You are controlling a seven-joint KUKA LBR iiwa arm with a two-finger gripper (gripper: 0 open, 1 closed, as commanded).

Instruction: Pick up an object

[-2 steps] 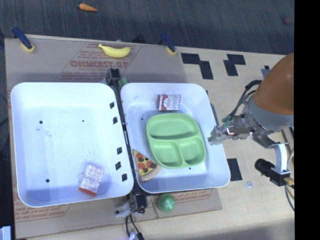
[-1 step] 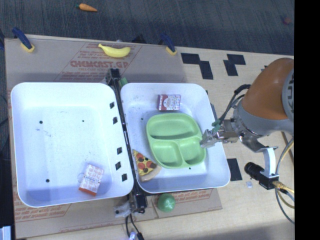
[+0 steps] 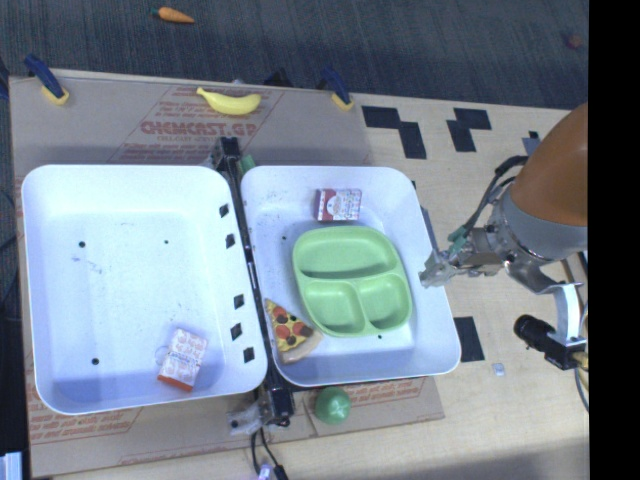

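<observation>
Green divided plate (image 3: 352, 280) sits in the right bin (image 3: 436, 320), a red carton (image 3: 338, 204) just behind it, a pizza slice toy (image 3: 289, 329) at its front-left corner. Left bin (image 3: 60, 198) holds a small packet (image 3: 182, 357). Gripper (image 3: 436, 269) hovers at the right bin's right rim, nothing between its tips; open or closed, can't tell.

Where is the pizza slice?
The pizza slice lies in the right bin's lower-left corner, beside the green plate.
</observation>
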